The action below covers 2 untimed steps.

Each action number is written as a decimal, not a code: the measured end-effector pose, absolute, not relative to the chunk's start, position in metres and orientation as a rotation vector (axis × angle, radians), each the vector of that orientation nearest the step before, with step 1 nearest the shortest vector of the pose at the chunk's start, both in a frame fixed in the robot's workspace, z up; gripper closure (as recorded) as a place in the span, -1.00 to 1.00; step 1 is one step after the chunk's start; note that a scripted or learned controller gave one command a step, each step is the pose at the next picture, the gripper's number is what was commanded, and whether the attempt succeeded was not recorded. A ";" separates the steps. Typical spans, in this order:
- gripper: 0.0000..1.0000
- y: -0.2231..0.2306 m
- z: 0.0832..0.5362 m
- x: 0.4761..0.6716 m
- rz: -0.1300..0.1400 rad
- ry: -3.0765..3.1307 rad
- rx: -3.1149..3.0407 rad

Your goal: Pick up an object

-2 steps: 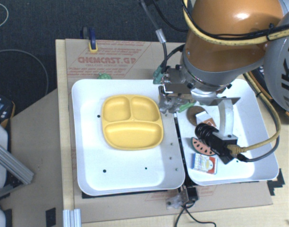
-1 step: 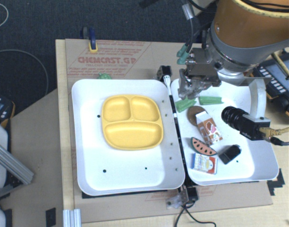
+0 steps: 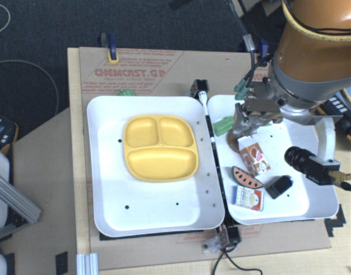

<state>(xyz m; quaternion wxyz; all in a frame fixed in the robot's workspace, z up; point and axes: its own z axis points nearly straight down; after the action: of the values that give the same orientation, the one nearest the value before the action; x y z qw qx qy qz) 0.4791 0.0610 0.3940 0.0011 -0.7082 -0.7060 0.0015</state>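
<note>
**A:** Camera view, from above and at a slant. What do we note of the surface and the room?

**B:** We see a pale board (image 3: 135, 67) printed with red letters. A blue-and-yellow clamp (image 3: 111, 47) holds its far edge, and dark carpet (image 3: 49, 16) lies beyond it. Two white bins sit side by side on the board, their inner rims meeting.

**A:** And the contents?

**B:** The left bin (image 3: 98, 153) holds a yellow divided plate (image 3: 161, 148), lying flat near its middle. The right bin (image 3: 296, 208) holds the loose things. A green piece (image 3: 223, 125) lies toward its far-left corner, with a brown-and-white packet (image 3: 255, 158) nearer the camera. Closer still is a pink slice with dark spots (image 3: 246, 177). A small printed card (image 3: 248, 197) and a black block (image 3: 278, 186) lie just beside each other toward the near rim.

**A:** Where do we place the gripper?

**B:** The gripper (image 3: 244, 132) hangs low over the right bin's far-left part, just beside the green piece and at the packet's far end. The grey-and-orange arm (image 3: 319, 33) enters from the right. We cannot tell whether the gripper is open or closed.
</note>
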 end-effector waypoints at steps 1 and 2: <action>1.00 0.062 0.405 0.480 -0.002 -2.222 -2.223; 1.00 0.074 0.311 0.479 0.008 -2.217 -2.219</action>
<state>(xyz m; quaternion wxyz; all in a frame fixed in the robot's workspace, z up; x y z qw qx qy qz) 0.4787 0.0744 0.3109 0.0024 -0.7074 -0.7068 0.0025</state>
